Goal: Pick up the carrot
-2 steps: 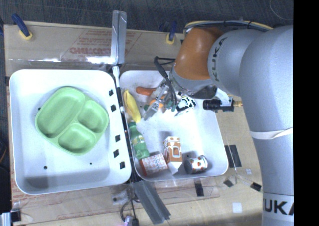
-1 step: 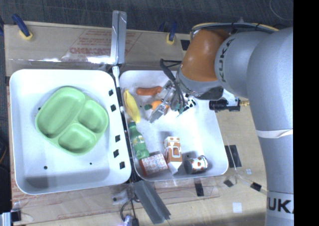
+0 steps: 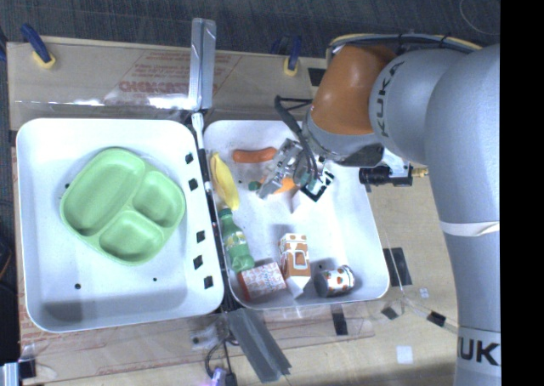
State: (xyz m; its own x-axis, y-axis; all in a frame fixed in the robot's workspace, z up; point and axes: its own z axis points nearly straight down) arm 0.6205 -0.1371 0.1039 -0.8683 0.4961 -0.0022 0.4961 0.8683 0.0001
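Note:
The carrot (image 3: 288,182) is a small orange piece in the upper middle of the right bin (image 3: 367,231), with a speck of green just to its left. My gripper (image 3: 285,178) reaches down into that bin from the right. It is shut on the carrot, which shows between the grey fingers (image 3: 272,184). Most of the carrot is hidden by the gripper body. The grey wrist with its orange band (image 3: 348,95) hangs over the bin's upper right corner.
A reddish sausage (image 3: 254,155) lies just up-left of the gripper. A yellow banana (image 3: 223,180) and a green bottle (image 3: 235,241) line the right bin's left wall. A carton (image 3: 295,255), a red box (image 3: 262,280) and a can (image 3: 337,280) sit near its front. The left bin (image 3: 42,291) holds a green divided plate (image 3: 123,203).

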